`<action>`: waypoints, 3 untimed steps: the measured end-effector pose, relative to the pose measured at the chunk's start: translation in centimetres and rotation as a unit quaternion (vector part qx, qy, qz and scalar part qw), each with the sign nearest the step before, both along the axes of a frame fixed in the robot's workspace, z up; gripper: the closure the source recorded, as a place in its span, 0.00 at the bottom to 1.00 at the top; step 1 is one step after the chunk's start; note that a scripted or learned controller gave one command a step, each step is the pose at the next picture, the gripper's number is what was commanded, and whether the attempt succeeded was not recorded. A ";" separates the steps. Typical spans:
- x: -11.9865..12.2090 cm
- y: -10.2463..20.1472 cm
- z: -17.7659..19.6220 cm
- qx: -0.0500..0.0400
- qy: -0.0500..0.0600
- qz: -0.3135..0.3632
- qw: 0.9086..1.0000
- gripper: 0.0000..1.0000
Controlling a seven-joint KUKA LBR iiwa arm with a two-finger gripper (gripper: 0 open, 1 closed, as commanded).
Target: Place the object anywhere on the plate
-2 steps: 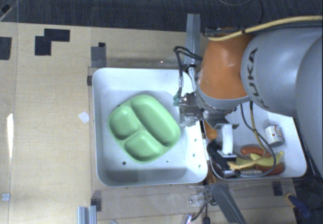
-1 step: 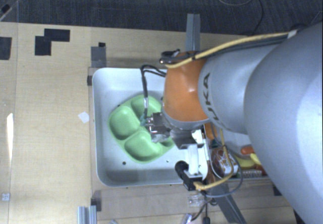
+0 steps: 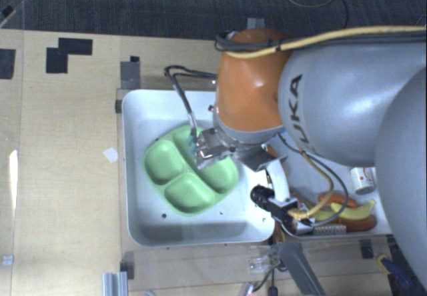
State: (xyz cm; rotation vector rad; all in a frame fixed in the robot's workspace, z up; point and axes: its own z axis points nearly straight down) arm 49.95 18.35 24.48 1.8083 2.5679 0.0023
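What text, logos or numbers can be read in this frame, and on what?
"KU", dark letters running along the grey arm beside its orange band; the rest of the word is cut off by the arm's curve.
The small white cylinder below the arm carries a dark mark, too small to read.
No lettering can be made out on the green plate, the white bin or the bench.

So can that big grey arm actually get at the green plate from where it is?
Probably yes. The gripper hangs right over the green plate, which lies in the left white bin, and nothing stands between them. The bin's walls are low, so they should not block it.
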 end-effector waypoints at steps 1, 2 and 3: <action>2.6 -3.3 -0.4 0.000 -0.001 0.072 0.997 1.00; -1.2 1.0 -1.9 0.000 0.000 0.152 0.988 1.00; -1.2 0.3 -8.1 0.000 0.002 0.012 1.000 1.00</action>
